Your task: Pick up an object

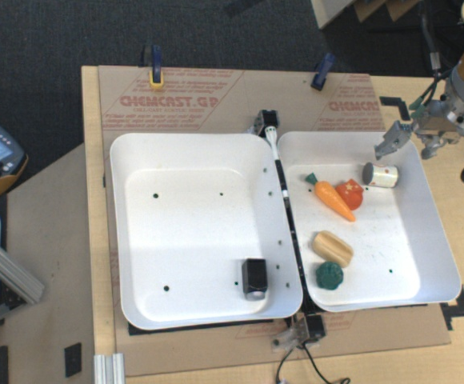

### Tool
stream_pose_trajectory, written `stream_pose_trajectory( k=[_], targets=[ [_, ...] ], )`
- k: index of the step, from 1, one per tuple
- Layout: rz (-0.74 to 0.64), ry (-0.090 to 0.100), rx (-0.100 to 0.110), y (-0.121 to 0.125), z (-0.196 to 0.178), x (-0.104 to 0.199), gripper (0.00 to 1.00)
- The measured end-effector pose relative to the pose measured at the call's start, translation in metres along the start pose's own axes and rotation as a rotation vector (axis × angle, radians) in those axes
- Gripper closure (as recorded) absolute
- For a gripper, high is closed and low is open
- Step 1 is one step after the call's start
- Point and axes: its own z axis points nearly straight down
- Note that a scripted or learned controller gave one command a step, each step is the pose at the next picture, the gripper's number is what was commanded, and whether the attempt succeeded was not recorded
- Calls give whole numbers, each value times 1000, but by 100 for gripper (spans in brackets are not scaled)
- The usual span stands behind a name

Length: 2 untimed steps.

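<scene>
A counter point(216, 94) topped with brown cardboard carries two shallow white bins side by side, seen from above at a slant.

The left bin point(136, 214) holds one thing: a small black block point(254, 278) with a shiny near edge, lying near the bin's near right corner.

The right bin point(424, 246) holds five things. An orange toy carrot point(333, 200) with a green top lies at a slant in the far half, and a red piece point(350, 194) touches its right side. Just right of that lies a short cream cylinder point(382, 175) on its side, its dark grey end facing left. Nearer the viewer sits a tan, bread-like roll point(332, 248), and a dark green lumpy ball point(330, 275) rests just beside its near edge.

The grey robot arm point(456, 106) comes in from the right. Its hand point(394, 140) hangs over the far right part of the right bin, just beyond the cream cylinder (the closest of the objects to it), and appears apart from it. Nothing is seen between the fingers; whether they are spread or closed cannot be told from this angle.

Blue clamps point(154, 58) grip the cardboard's far edge.
</scene>
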Motion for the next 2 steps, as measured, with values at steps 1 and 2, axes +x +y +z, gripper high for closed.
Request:
stream_pose_trajectory(
  k=[1,2],
  targets=[
    [1,7,0,-2,142,17,0],
    [0,4,6,-48,149,49,0]
  ],
)
